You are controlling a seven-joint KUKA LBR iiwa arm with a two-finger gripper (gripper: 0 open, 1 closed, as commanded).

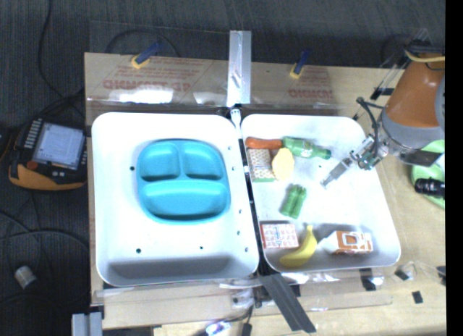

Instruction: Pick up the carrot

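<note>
The carrot (262, 143) is small and orange and lies flat at the far left corner of the right bin (376, 204), against the dividing wall. My gripper (334, 174) hangs over the right-middle of that bin, pointing down and to the left, well to the right of the carrot and apart from it. Nothing is seen in the gripper. A green bottle (307, 149) lies between the gripper and the carrot.
Beside the carrot are a patterned packet (259, 165) and a yellow lemon (283, 163). A green can (293, 200), banana (304, 248), red-and-white box (278, 234) and orange carton (353, 241) sit nearer the front. The left bin (116, 204) holds a blue divided plate (182, 180).
</note>
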